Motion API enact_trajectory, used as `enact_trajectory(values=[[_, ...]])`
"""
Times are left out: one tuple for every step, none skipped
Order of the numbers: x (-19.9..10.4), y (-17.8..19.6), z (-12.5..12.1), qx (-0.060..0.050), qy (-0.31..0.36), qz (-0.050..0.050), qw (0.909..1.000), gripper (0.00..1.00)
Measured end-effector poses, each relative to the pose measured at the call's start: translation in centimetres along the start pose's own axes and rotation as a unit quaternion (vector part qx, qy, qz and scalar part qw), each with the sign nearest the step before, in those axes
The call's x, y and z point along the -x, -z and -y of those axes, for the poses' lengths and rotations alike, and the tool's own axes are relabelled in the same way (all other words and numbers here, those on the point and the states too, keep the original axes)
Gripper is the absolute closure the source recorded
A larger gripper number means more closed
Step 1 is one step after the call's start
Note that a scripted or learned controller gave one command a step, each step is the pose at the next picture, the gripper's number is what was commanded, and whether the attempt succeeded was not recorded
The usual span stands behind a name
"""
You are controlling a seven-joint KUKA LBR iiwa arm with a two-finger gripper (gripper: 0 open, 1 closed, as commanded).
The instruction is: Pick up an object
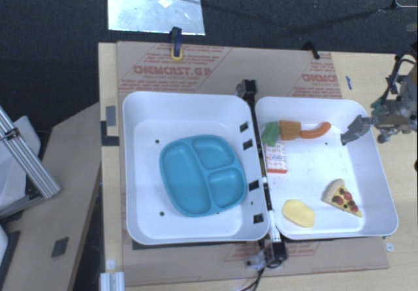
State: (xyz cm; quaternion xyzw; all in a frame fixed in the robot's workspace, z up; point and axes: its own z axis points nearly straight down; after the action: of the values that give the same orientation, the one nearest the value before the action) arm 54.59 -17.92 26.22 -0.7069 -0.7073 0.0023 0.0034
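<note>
Gripper (358, 130) sits at the right edge of the frame, over the upper right rim of the right bin (386, 208). One dark finger shows pointing left into the bin; can't tell how far it's open, and nothing visible in it.

Candidate objects are all in the right bin:
- green block (270, 133), orange block (290, 130) and orange sausage (315, 130) in a row near the bin's top edge, touching or nearly so
- red-and-white packet (276, 157) just below the green block, tight to the left wall
- yellow lemon-like piece (298, 213) at lower centre
- pizza slice (342, 197) at lower right, lying flat

Left bin (140, 172) holds a blue divided plate (202, 174), well away from the arm.

Risks as I judge them:
- top row is crowded, so a descent there may straddle two items and pinch neither or push one aside
- packet and pizza slice are flat; fingers likely skate over them and close on nothing
- packet hugs the divider wall, so one finger may hit the wall
- lemon piece is rounded and may squirt out, though it stands alone, which makes it the cleanest target
- gripper is close to the rim now; a straight descent from here lands on the bin edge
</note>
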Motion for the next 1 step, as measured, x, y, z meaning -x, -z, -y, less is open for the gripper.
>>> enact_trajectory(values=[[-0.05,0.52,-0.20,0.005,0.001,0.001,1.0000,0.00]])
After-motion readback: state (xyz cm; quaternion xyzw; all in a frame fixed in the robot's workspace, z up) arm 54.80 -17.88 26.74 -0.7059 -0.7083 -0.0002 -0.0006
